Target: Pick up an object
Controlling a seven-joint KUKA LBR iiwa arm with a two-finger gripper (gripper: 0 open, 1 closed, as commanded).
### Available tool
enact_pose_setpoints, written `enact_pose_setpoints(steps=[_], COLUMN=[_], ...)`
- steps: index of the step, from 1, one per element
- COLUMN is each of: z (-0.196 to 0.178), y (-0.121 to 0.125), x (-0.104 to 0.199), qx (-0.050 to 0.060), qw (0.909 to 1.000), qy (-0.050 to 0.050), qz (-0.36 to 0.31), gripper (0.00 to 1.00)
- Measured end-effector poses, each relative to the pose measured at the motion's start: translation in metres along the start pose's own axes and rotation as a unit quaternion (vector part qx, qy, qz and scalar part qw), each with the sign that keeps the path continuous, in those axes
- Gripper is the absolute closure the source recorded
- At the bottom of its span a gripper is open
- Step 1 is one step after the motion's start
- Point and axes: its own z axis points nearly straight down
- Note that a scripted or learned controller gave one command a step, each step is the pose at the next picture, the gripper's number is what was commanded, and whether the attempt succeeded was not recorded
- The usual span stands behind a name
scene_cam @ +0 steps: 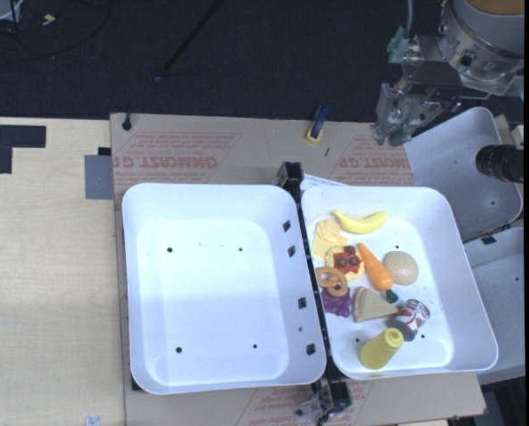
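**Approach pending above the right bin**

Currently I am watching the gripper (396, 124) hanging high beyond the far rim of the right bin (464, 238), well apart from everything inside; whether the jaws are parted I cannot tell from this angle, and nothing is showing between them. I am judging the pick as not yet begun. Next, I am expecting a move inward and down over one chosen item. The candidates are lying clustered in that bin: a curved, smooth yellow banana (360, 221), a tapered orange carrot (375, 267), a rounded beige egg-like piece (400, 268), and a glossy yellow cylinder (381, 348). The left bin (136, 264) is sitting beside it on the tabletop (43, 282).
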Motion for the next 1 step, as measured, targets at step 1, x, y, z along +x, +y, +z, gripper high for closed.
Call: enact_pose_setpoints(steps=[1], z=[-0.0168], y=[-0.0387], x=[0.0803], qx=[0.008], qw=[1.0000], qy=[-0.001], qz=[-0.002], gripper=[1.00])
